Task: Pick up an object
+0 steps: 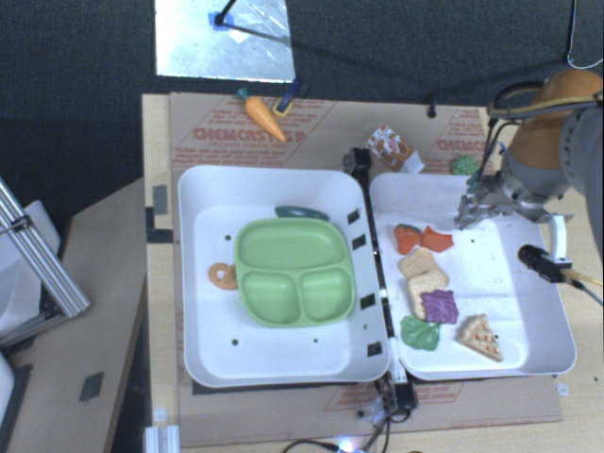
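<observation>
Pick not done: hand (pixel 469 209) sits low over the right white bin's (pixel 557 343) far bare floor, grip state can't tell, nothing visibly held; nearest target, orange-red toy food piece (pixel 422 239), lies just beside it.

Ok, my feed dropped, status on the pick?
Gripper over right bin, nothing between fingers. Orange toy pieces nearest, untouched. Path clear.

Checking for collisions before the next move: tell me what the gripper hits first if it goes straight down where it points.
Probably the bare floor of the right bin, right of the orange piece. The gripper hangs over that spot; its height is unclear.
</observation>
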Motion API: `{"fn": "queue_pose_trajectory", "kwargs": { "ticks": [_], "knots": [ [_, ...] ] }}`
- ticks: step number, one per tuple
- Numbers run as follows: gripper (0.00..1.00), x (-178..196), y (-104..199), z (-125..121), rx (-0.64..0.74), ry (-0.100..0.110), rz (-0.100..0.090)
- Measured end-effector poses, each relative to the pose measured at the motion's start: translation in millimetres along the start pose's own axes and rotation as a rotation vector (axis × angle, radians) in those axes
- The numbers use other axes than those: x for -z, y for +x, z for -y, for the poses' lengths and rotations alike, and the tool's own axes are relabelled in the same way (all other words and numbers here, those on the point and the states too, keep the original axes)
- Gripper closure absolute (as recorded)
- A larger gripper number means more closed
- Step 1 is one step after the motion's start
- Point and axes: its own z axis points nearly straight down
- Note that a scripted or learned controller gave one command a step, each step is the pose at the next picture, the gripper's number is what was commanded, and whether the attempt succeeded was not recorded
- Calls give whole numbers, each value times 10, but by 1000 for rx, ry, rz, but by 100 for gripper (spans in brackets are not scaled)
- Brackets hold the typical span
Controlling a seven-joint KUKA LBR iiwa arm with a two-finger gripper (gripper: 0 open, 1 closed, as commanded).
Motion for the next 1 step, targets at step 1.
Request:
{"fn": "queue_pose_trajectory", "kwargs": {
  "ticks": [1],
  "knots": [
    [100,471,-54,25,-5,0,0]
  ]
}}
